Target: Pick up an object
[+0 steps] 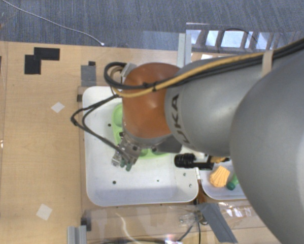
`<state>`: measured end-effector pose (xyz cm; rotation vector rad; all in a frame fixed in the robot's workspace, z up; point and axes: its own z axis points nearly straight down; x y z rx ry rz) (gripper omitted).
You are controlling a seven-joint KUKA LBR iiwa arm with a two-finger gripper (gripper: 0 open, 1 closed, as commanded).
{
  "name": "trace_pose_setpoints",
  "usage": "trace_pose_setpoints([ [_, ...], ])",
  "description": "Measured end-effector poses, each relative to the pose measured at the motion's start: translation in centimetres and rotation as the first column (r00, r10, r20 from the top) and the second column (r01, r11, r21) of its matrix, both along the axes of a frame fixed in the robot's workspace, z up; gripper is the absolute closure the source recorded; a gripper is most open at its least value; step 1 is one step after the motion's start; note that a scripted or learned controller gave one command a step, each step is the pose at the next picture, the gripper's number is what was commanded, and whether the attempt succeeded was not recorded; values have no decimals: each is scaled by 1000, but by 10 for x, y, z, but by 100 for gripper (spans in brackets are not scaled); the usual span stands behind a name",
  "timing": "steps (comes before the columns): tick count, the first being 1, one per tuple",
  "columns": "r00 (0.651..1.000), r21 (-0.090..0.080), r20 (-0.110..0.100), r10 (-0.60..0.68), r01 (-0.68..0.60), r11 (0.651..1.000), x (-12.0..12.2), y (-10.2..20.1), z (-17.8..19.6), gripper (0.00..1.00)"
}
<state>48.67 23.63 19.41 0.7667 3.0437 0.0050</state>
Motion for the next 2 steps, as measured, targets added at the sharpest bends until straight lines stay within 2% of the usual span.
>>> trace_pose_setpoints([
  [1,948,-2,1,319,-319,948,1,-1,-24,100],
  [2,938,1,1,-346,346,938,1,-1,13,100],
])
